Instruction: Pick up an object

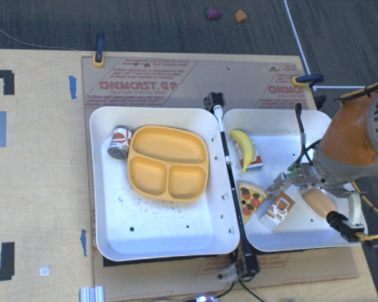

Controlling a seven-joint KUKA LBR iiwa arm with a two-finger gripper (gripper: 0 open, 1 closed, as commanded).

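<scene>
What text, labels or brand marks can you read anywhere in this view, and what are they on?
"CHEMCAST GP": red print on the brown cardboard sheet under the bins, repeated at its right corner, partly cut off.
Small red and white can in the left white bin: label too blurred to read.
Small brown packet in the right white bin: white mark, unreadable.

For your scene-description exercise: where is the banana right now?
The banana lies in the right bin, near its upper left corner, above the pizza slice.
</scene>
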